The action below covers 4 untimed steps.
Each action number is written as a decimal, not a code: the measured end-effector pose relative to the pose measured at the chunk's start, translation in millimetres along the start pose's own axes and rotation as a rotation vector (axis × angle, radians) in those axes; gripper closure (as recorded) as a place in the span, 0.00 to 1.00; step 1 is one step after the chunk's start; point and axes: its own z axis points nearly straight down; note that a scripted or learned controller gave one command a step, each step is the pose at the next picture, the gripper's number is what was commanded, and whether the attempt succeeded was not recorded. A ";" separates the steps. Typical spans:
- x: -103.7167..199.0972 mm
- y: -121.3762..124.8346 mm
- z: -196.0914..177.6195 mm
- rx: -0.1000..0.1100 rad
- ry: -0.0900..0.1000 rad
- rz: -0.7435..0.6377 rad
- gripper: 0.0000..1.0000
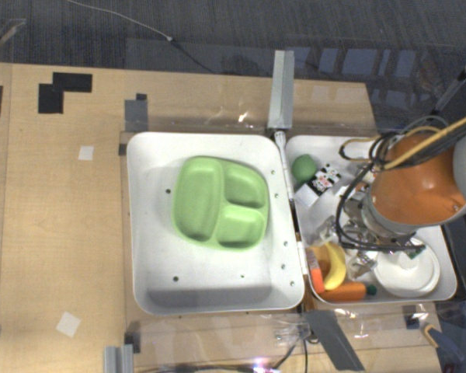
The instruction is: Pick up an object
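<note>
Orange was my wrist band (pixel 415 189), and it hung low over the right bin (pixel 449 286), covering the middle of it. My gripper (pixel 363 256) pointed down beneath that band, hidden among cables; whether it was open or closed I could not tell. Just beside it lay a yellow banana (pixel 335 263), with an orange carrot (pixel 346 291) against the near wall and a white bowl (pixel 408 278) to their right. A green ball (pixel 303 166) sat in the far corner near a small black-and-white box (pixel 323 181). A green divided plate (pixel 220 200) rested in the left bin (pixel 151 286).
</note>
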 end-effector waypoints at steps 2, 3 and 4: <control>-3.5 2.0 -13.8 0.004 -0.013 0.114 1.00; -6.9 1.2 -25.1 0.009 -0.021 0.109 1.00; -60.1 -10.5 -167.6 -0.012 0.011 0.284 1.00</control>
